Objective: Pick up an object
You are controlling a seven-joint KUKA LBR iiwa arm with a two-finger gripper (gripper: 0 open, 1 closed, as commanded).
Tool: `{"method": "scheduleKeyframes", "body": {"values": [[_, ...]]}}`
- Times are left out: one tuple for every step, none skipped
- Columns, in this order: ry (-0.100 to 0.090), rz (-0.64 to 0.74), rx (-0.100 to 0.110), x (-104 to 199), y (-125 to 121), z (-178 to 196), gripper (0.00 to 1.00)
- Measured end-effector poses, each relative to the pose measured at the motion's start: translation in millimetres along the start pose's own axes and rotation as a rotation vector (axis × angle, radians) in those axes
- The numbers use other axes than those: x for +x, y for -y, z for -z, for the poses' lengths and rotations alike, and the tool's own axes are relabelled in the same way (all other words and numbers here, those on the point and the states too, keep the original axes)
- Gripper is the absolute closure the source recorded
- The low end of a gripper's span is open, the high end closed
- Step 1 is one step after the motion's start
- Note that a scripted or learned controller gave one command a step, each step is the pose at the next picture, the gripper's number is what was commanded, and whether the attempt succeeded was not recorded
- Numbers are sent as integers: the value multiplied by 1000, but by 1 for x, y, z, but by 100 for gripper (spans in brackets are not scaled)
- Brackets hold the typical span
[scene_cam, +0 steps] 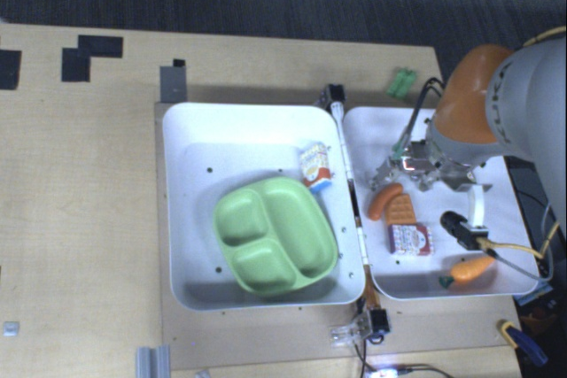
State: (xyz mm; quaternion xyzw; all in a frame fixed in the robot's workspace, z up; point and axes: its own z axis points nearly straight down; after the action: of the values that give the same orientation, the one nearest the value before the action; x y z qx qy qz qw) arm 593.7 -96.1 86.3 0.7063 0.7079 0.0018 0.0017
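My gripper [400,170] hangs low over the upper middle of the right bin [368,133], reaching in from the right. Just below and left of it lies an orange-brown sausage [383,201], with a tan waffle-like piece [401,210] against its right side. A red and white packet [409,239] lies below those. An orange carrot [469,271] with a green end rests near the bin's lower right corner. I see nothing held by the gripper.
The left bin [190,190] holds a green divided plate [275,235] and a small white, orange and blue packet [315,165] near its right wall. A green item [401,83] lies on the bench beyond the right bin.
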Motion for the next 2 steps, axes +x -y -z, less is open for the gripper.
{"method": "scheduleKeyframes", "body": {"values": [[1, -1, -4, 7, 27, 1, 0], [1, 0, -10, 8, 25, 12, 100]]}}
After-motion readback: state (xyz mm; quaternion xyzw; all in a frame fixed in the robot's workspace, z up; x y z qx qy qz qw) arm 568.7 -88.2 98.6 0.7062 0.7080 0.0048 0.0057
